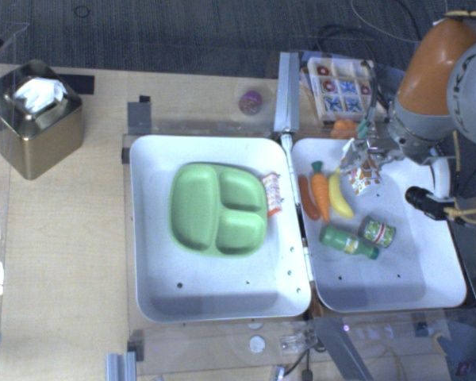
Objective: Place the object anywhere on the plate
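While pincer (pixel 363 151) hovers over right bin (pixel 428 292) (grip state unclear to me), grasp pending; next, carry to green plate (pixel 219 209).

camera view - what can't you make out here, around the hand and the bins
- Hand: too small and cluttered to tell whether it grips the crinkled packet below it.
- Packet by the green plate: print too small to read.
- Can and bottle: labels blurred.
- Arm: cut off by the right edge.
- Box at left: white contents blurred.
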Controlling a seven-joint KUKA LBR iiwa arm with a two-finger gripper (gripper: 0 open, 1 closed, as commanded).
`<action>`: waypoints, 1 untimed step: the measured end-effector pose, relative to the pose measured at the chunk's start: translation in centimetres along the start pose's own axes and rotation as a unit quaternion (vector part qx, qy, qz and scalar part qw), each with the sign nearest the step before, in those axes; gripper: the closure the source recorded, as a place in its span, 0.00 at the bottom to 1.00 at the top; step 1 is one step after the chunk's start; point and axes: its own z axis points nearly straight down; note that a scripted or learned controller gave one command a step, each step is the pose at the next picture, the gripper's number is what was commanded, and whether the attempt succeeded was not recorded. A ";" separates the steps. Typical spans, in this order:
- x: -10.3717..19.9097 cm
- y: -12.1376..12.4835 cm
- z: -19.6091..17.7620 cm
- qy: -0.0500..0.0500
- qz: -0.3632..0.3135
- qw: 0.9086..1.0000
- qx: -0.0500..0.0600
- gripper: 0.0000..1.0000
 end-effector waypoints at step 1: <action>6.9 -0.9 -0.6 0.001 -0.035 0.999 0.000 1.00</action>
